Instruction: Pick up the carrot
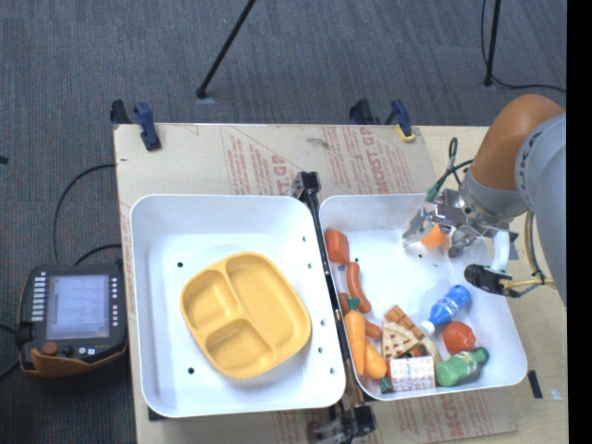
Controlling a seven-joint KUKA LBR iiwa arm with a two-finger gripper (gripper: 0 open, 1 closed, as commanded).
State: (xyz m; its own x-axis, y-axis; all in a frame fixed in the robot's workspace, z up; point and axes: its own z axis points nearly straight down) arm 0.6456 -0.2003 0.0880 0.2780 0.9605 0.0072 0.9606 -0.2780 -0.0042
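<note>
A bench seen from above holds two shallow white bins side by side. The left bin contains a yellow divided plate. The right bin holds a cluster of toy food along its left and near sides. The carrot (orange, with a green top) lies by the bin's left wall, beside sausage links and a waffle. A blue bottle, a tomato and a green piece sit nearer the right. The gripper hangs over the bin's far side, well apart from the carrot, its fingers closed around a small orange object.
</note>
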